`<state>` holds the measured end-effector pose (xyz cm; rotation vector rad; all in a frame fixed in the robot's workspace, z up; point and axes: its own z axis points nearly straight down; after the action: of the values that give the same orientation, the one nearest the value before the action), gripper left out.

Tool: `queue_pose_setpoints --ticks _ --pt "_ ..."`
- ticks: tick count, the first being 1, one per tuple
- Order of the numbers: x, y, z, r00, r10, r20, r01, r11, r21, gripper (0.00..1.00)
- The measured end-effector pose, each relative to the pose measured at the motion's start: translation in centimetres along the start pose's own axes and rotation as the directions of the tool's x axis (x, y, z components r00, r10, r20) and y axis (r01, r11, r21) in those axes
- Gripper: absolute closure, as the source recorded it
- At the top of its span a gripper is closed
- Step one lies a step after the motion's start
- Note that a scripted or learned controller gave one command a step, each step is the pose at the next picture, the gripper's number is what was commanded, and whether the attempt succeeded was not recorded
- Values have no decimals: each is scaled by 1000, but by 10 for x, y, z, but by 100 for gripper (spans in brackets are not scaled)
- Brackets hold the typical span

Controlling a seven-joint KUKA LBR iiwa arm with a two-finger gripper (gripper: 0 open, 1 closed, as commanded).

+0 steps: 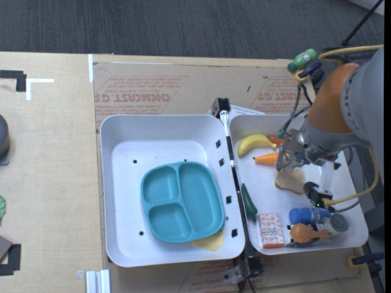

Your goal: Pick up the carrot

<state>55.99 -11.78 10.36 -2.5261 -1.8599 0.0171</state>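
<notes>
- the carrot (266,159) lies in the right bin (360,224), near its upper left, just below the banana (255,143) and close beside it.
- the hand (288,159) hangs right at the carrot's thick end; from where i stand i cannot tell how it is set (the wrist hides it), and nothing shows it gripping the carrot.
- what could go wrong: the carrot is a small, smooth, tapered thing, so a pinch near one end could squirt it sideways; the banana sits so near that it might get nudged or caught instead.
- the tan bread-like slice (290,180) under the wrist might also be bumped.
- materials: glossy white plastic bins, a matte teal divided plate (182,201) in the left bin (116,163), a waxy curved yellow banana and a small printed box (270,229).
</notes>
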Motion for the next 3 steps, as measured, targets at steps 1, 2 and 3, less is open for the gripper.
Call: queue_pose_setpoints --ticks 1,2,3 --pt "0 0 0 1000 0 0 0 1000 0 0" --pt "0 0 -6 1000 -5 1 5 1000 6 100" --pt "0 0 -6 1000 -5 2 5 1000 6 0"
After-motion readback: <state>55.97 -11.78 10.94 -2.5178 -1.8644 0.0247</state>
